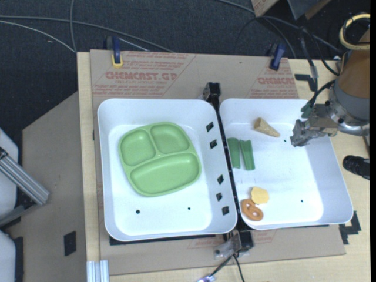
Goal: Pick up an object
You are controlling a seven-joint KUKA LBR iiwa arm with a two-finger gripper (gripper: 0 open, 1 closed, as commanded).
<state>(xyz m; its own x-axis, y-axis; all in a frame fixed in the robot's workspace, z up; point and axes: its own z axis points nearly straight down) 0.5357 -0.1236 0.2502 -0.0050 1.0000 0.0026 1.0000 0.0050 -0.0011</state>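
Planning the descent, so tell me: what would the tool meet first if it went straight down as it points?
Probably bare floor of the right bin; the tool hangs beside the cheese wedge, though depth is unclear.

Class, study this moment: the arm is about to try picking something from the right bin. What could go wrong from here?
1. The pincer hangs near the right bin's far rim, beside the tan wedge; a descent slightly off could nudge the wedge away.
2. The two green sticks lie side by side, so both may get caught.
3. The pretzel touches the yellow piece; grabbing one may shift the other.
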